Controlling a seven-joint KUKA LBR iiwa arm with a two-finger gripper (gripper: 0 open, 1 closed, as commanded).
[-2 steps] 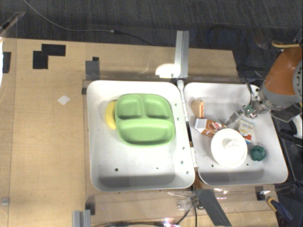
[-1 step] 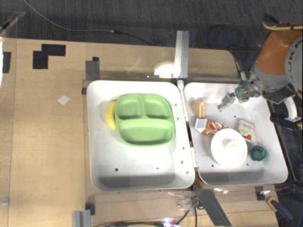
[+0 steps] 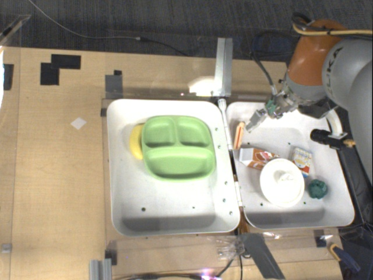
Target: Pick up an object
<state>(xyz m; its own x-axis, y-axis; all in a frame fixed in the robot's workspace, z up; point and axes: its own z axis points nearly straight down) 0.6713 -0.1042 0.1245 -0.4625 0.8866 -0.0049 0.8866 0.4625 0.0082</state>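
The bench (image 3: 52,174) was pale tan wood with black square marks near its far left. Both bins were white: the left bin (image 3: 169,206) held a light green sectioned tray (image 3: 176,146) over a yellow piece (image 3: 136,143); the right bin (image 3: 303,214) held a white round lid (image 3: 281,181), an orange stick (image 3: 238,136), a red-and-white packet (image 3: 256,156), a dark teal lump (image 3: 317,189). The arm (image 3: 344,69) was grey, banded orange.
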